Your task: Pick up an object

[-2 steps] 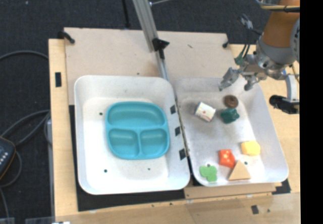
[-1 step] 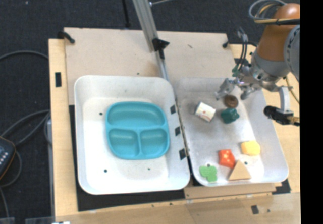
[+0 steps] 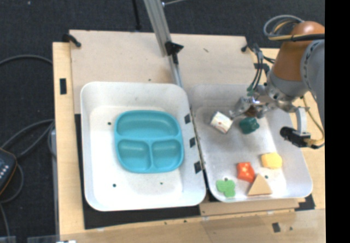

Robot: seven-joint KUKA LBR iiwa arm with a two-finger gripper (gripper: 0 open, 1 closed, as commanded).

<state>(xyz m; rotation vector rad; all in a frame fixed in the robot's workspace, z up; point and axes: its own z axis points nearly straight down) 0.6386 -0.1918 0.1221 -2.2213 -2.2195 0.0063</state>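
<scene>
Hovering over the dark green object (image 3: 249, 125), perhaps touching, the gripper (image 3: 247, 109)

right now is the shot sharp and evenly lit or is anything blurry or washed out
Camera view: soft overall, small toys lack detail; the white bins look bright but not blown out; the gripper area is murky, its fingers unclear above the dark green object; faint shadows only.

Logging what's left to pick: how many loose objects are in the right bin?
6: white block upper left, dark green piece by the gripper, yellow, orange, green, tan wedge. More may hide under the arm.
</scene>
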